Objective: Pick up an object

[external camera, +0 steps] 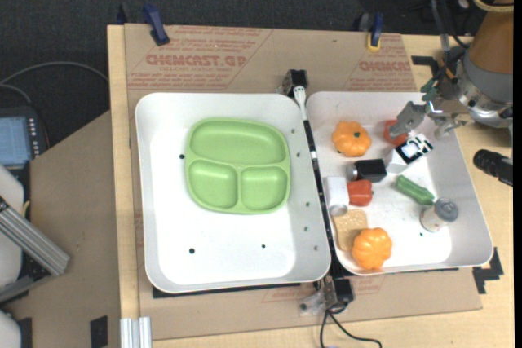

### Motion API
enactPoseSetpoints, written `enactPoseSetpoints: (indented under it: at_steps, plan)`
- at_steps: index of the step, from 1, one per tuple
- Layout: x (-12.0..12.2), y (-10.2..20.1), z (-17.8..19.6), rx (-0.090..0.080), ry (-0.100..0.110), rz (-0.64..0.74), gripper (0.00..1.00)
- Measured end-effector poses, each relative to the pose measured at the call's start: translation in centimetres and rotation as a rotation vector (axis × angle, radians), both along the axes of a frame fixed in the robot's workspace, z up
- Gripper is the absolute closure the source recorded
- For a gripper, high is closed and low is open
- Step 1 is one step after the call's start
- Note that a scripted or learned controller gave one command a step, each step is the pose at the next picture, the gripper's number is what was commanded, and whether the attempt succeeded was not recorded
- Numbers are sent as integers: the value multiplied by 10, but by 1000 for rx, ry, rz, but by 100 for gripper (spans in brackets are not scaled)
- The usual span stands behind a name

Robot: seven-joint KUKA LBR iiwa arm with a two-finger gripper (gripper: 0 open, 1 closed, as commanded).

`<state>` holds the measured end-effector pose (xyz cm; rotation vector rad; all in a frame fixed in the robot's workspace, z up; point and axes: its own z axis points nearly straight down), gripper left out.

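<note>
Camera view looks down on the bench [122, 257], with two white bins side by side. At the near edge of the right bin [466, 183], toward its left corner, sits the near pumpkin [371, 247], orange, touching a tan slab [350, 222] just beyond it. Toward the right, a grey knob [440, 213] lies near the middle of that bin's right half. Beyond the slab is a red block [360, 192] close to the bin's left wall, with a black block [369, 169] just past it, the two touching or nearly so. A green rod [414, 190] lies slantwise between the red block and the knob, apart from both.

The left bin [163, 244] carries a green plate [238, 165] with three compartments, set toward its far half.

Further on in the right bin, the far pumpkin [351, 138] stands near the far left corner. A red piece [396, 129] lies near the far edge, right of that pumpkin and well apart from it. The gripper [424, 118] hangs over the bin's far right part, just beside the red piece; whether the claw is open or closed I cannot tell, and no object visibly sits in it.

At the bench's far edge a blue clamp [155, 24] grips the left part.
</note>
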<state>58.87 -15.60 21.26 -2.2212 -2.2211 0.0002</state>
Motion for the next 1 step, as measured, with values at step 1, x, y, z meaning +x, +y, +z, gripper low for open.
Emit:
enactPoseSetpoints:
  at_steps: [1]
  plan:
    - [13,25,-105,-6,-22,0,0]
